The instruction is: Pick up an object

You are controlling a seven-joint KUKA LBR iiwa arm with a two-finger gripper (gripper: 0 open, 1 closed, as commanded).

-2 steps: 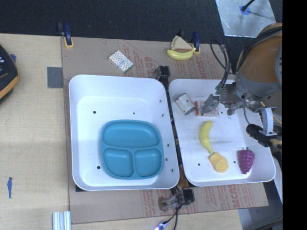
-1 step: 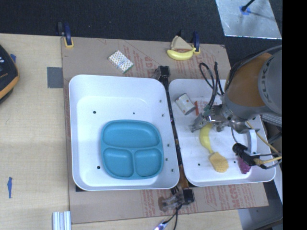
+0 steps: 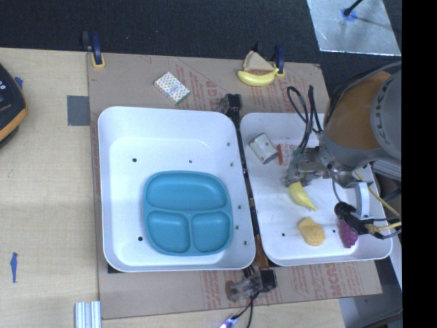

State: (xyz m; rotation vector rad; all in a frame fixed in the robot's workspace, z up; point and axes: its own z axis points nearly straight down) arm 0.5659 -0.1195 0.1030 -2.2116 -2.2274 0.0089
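**Banana not yet lifted, gripper low over it**

Banana [image 3: 301,195], a small yellow one, lay on the floor of the right bin [image 3: 273,231], and every other place here is given from it. Nothing showed it raised: it looked flat on the white, so the pick seemed not done, with the closing, if not yet made, and the lift left to do. Just above its upper end sat the gripper [image 3: 298,173], down inside the bin and touching or nearly touching the fruit. Whether its tips were apart or together could not be told, for the wrist body and cables covered them.

Below and a little right of the banana lay a yellow lump [image 3: 313,231]; further right, a purple piece [image 3: 348,236] near the bin's rim. Up and left of the banana rested a grey block [image 3: 262,147]. Well to the left, in the other bin [image 3: 116,183], lay a blue tray [image 3: 187,212].

The arm [image 3: 355,121] was cut off at the frame's right, and it hid part of the right bin's far corner. What the lump and the purple piece were stayed unclear.
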